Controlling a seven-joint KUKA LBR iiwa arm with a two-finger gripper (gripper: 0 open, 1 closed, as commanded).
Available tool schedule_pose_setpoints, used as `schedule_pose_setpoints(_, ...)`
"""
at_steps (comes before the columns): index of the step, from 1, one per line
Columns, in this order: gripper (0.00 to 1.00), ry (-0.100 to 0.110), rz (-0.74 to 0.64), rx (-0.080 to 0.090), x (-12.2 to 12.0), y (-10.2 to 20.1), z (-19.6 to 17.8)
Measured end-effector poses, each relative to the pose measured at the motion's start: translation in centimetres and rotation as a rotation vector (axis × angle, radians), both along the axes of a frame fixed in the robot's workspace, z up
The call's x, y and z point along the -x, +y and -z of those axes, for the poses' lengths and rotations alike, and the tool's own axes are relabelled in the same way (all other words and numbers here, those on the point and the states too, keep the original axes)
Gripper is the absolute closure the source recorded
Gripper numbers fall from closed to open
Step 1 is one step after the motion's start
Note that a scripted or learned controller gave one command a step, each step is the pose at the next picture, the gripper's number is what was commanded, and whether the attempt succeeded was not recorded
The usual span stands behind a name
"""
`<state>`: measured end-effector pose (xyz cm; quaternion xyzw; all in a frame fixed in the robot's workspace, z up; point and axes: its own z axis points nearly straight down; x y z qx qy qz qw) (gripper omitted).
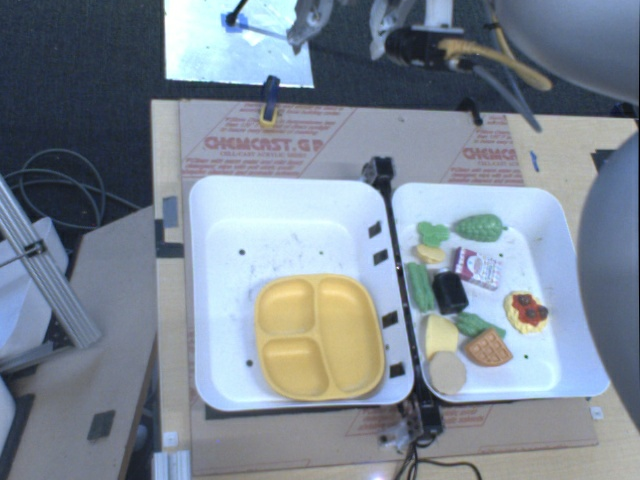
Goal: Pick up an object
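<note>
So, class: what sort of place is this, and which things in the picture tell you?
Probably a robotics lab, set up for grasping tests. A robot gripper hangs above a bench with two white bins, one holding toy food and the other a yellow tray, with loose cables on the floor.

Small toy foods [470, 293] lie clustered in the right bin [560, 368], none lifted

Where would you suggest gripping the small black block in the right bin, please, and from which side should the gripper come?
Probably from straight above, closing across the short sides of the black block. It lies flat, and its top is the freest face. The red-and-white packet crowds one long side and the green pod lies close on the other, so there is little room for the fingers.
</note>
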<state>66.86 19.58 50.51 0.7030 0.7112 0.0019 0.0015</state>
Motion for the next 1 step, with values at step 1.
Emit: schedule_pose_setpoints(1, 1.0, -0.003, -0.005, 0.0, -0.02, 0.01, -1.16)
